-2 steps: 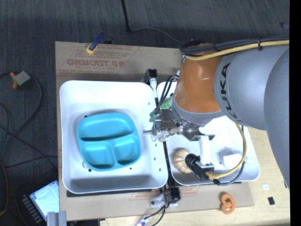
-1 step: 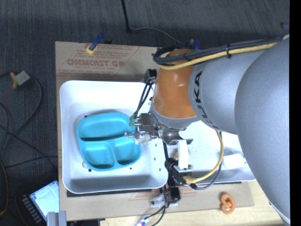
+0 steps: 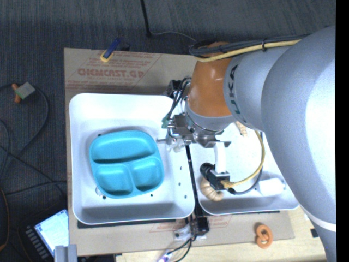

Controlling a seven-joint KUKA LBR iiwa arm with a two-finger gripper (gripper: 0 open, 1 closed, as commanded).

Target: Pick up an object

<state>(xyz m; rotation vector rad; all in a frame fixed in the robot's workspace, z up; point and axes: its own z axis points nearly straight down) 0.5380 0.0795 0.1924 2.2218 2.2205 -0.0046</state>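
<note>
- The arm hides much of the right bin; how wide the gripper stands cannot be told.
- A blue divided tray lies in the left bin, beside the gripper; a white object lies in the right bin.

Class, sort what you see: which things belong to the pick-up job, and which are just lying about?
Job: hand; blue divided tray; white object; left bin; right bin.
Lying about: orange ring; blue-and-yellow clip; small grey thing on the floor.

The arm covers much of the right bin, half hiding a tan thing and a white one.
</note>
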